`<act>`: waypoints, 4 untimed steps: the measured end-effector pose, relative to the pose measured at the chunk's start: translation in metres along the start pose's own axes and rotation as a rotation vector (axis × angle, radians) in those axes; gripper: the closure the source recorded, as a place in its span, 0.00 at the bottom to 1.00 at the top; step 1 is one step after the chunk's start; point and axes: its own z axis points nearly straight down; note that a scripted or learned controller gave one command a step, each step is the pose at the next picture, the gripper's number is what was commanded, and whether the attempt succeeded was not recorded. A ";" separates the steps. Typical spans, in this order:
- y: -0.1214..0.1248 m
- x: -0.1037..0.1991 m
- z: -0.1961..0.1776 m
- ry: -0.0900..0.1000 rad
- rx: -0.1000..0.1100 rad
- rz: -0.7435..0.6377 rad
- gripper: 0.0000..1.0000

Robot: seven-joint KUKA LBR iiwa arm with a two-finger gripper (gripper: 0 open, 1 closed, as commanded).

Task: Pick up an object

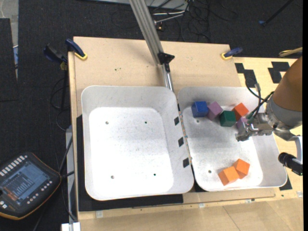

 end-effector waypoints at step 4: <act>0.015 0.156 -0.045 0.004 0.007 -0.006 1.00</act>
